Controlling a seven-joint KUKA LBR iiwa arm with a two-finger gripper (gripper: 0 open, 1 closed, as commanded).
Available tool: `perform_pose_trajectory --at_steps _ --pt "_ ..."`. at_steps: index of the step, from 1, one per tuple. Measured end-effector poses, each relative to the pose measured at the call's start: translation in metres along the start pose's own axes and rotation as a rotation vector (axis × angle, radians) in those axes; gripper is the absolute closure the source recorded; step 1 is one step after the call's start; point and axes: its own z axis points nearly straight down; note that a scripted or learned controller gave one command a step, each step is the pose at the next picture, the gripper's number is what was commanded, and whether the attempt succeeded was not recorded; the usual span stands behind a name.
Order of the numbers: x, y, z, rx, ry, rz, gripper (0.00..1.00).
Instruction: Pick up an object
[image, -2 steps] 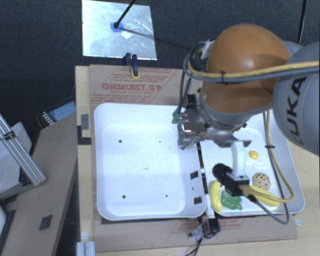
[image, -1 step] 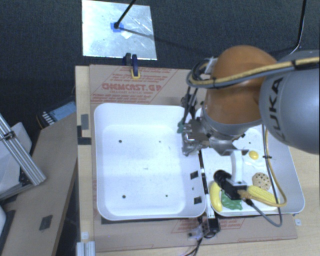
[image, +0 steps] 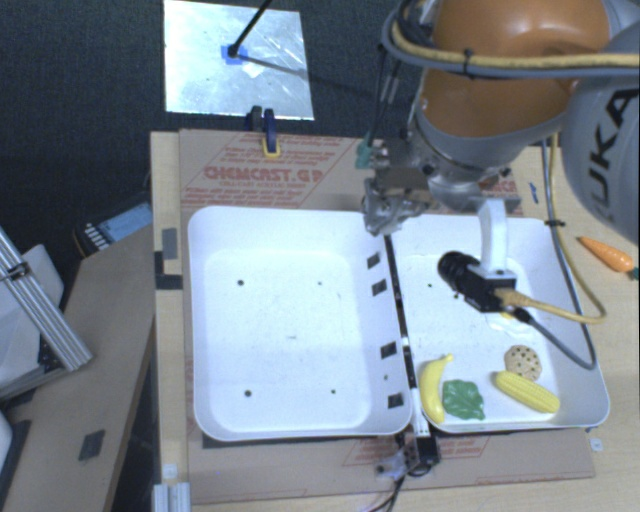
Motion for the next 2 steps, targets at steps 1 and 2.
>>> perform_pose_trajectory --at_steps 1,2 --pt "0.030 -0.041 0.084 0.025 -0.005 0.000 1.00" --pt "0.018 -0.048 0.062 0.014 -0.004 0.007 1.00"
